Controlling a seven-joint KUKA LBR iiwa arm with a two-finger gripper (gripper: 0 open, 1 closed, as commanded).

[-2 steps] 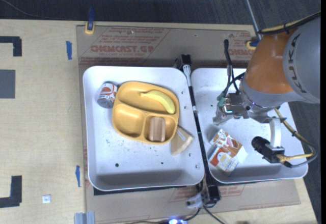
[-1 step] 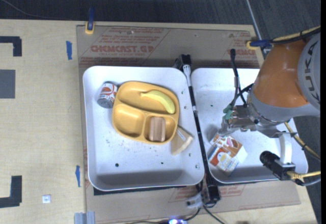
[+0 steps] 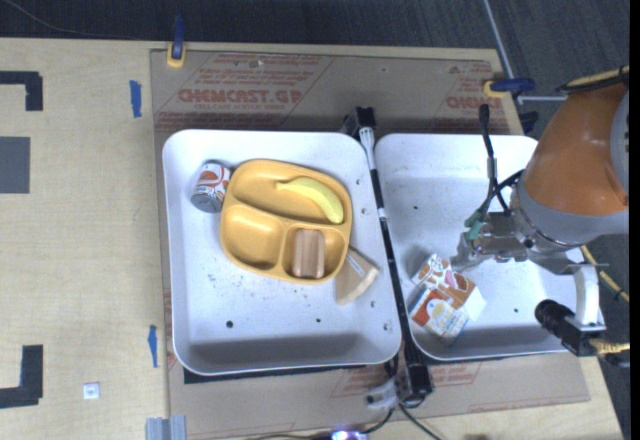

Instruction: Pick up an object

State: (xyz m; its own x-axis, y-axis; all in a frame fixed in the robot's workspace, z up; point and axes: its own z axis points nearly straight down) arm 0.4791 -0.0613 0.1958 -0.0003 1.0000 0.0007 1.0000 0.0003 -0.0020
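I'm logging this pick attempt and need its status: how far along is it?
Done: the arm is over the right bin, with the gripper low beside the red-and-white carton. In hand: nothing visibly; the carton lies on the bin floor. Left: closing on an object and lifting it. The yellow tray with its banana and the can sit in the left bin.

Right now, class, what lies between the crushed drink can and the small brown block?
In the camera view, the banana in the yellow divided plate lies between can and block.

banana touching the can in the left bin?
Apart. The camera view shows the banana inside the yellow tray, the can outside its left rim.
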